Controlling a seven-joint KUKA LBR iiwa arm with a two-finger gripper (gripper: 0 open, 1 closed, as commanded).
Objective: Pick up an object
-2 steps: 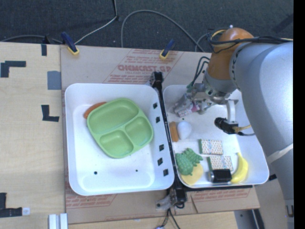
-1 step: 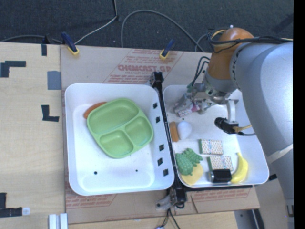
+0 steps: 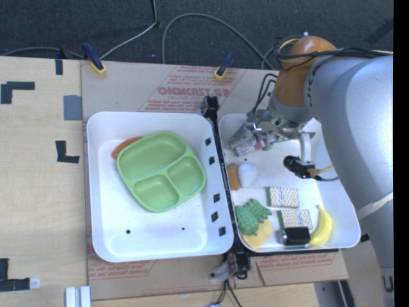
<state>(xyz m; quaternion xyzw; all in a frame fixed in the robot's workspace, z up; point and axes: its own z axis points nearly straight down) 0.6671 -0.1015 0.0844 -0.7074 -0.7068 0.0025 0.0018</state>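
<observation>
You are at the approach step: the end effector, whose grip state cannot be determined, hangs over the right bin, so next select a target such as the banana.

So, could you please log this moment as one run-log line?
arm: over right white bin | pincer: low at bin's far-left corner | yellow banana: near-right, untouched | green divided plate: left bin

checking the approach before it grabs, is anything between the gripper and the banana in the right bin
The gripper is at the far end of the bin; the banana lies at the near end. Two cracker packets lie between, low and flat.
</observation>
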